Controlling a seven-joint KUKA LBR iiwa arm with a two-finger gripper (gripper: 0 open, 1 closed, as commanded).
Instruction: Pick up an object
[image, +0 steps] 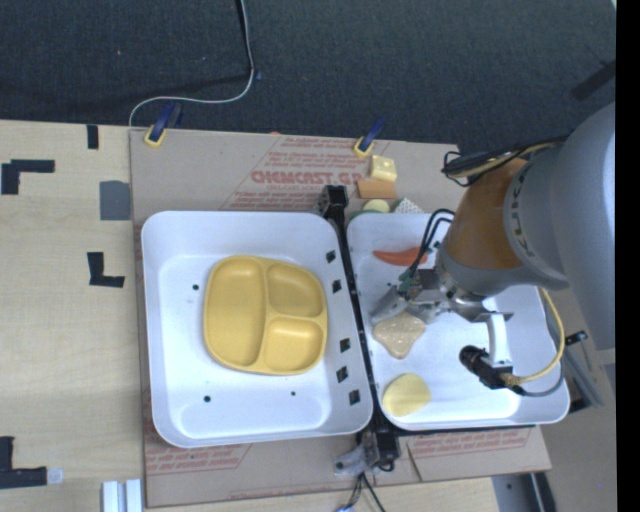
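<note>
The grey arm with the orange band (480, 225) reaches in from the right of the frame over the right-hand shallow white bin (530, 405), with the two-finger gripper (405, 300) low at the bin's centre-left; whether it is open, closed or gripping cannot be told. Directly below the gripper lies a pale beige lumpy object (397, 336), with a round pale yellow object (406, 395) nearer the frame bottom and a flat red-orange object (395, 256) toward the top. The left-hand shallow white bin (170, 400) holds a yellow three-compartment plastic tray (265, 313) at centre frame.
</note>
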